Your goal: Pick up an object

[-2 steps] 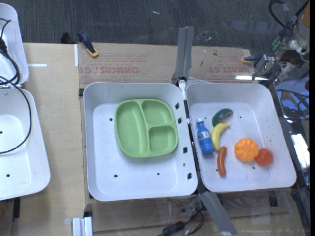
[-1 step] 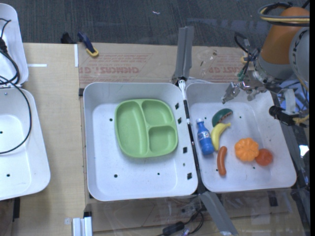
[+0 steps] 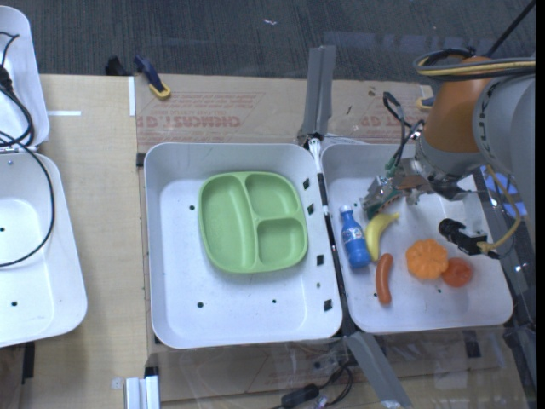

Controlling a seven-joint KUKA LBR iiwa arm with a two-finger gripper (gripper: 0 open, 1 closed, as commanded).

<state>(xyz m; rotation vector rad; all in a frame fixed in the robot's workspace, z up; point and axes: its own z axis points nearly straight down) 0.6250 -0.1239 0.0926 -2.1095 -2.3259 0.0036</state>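
One grey arm [image 3: 502, 118] with an orange band is reaching in over the right of two white bins, and its gripper [image 3: 381, 198] is hanging low over that bin's upper left part, just above the top end of the banana. Whether the fingers are apart or together is not something the view is showing, since the metal parts there are blurring into one another, so I cannot tell; nothing is visibly sitting between them. The two bins are lying side by side: the left bin [image 3: 170, 305] is sitting well to the left of the fingers and is carrying one green divided plate [image 3: 253, 221] with three compartments, while the right bin [image 3: 426, 313] is spreading out beneath and below the fingers. Five loose things are lying in that right bin. One orange fruit [image 3: 427, 259] is resting below and to the right of the fingers, and one red tomato-like piece [image 3: 459, 272] is touching it on its far side. One blue bottle [image 3: 354, 239] with a white cap is lying just below and left of the fingers. One yellow banana [image 3: 379, 232] is lying right under them, beside the bottle. One red sausage-like piece [image 3: 384, 279] is lying farther below, near the banana's lower end.
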